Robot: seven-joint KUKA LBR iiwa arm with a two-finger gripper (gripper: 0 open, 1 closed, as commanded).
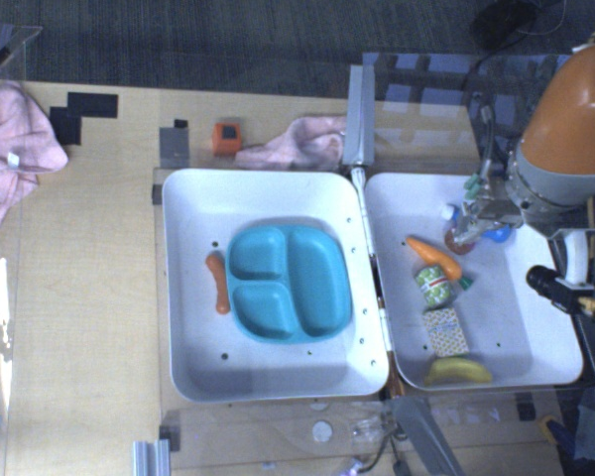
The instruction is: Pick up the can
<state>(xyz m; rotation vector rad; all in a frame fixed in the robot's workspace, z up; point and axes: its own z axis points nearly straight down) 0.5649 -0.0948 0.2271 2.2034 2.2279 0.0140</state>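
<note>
Banana (458, 370) lies lowest; green-labelled can (435, 286) on its side; gripper (463, 232) state unclear.

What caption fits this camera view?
Robot arm reaches toward a can lying among toy food in the right bin.

The can (436, 286) is small, with a green, white and red label. It lies on its side in the right bin (535, 335), seemingly touching a carrot (434, 256) above, a patterned box (444, 331) just below.
</note>
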